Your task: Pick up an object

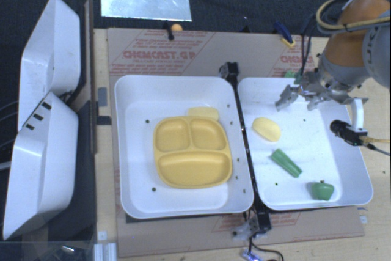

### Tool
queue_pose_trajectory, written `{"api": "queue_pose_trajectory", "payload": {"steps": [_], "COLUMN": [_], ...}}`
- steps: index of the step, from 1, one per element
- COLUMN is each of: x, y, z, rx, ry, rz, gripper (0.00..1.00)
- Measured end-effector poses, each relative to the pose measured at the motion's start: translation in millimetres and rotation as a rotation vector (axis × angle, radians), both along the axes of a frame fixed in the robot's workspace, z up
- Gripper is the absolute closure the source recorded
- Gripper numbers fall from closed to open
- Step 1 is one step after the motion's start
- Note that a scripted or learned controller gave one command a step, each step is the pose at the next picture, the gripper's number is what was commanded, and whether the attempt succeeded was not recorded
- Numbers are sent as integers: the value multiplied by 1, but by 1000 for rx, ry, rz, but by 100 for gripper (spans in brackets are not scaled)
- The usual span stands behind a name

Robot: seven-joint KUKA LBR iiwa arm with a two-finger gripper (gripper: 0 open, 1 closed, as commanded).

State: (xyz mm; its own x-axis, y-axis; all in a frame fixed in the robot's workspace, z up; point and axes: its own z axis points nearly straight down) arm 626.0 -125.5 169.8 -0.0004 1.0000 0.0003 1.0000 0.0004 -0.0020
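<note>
While gripper [299,98] hovers — three objects [266,129].

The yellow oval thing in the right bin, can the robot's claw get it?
Probably yes. The pale yellow oval piece lies alone on the right white bin's floor, with the gripper hovering just above-right and nothing between.

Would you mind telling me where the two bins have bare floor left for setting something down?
The left bin is crowded: the yellow divided tray fills its middle, leaving only narrow strips along the walls. The right bin has more room: a bare patch between the yellow piece, green stick and right wall, below the pincer.
</note>
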Motion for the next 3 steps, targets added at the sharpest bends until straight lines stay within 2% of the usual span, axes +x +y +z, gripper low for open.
{"api": "queue_pose_trajectory", "payload": {"steps": [1,2,3], "x": [7,8,8], "y": [1,0,-7], "z": [-59,-45,1], "rx": [0,-1,-1], "ry": [2,-4,-7], "rz": [0,0,0], "gripper": [0,100,100]}}
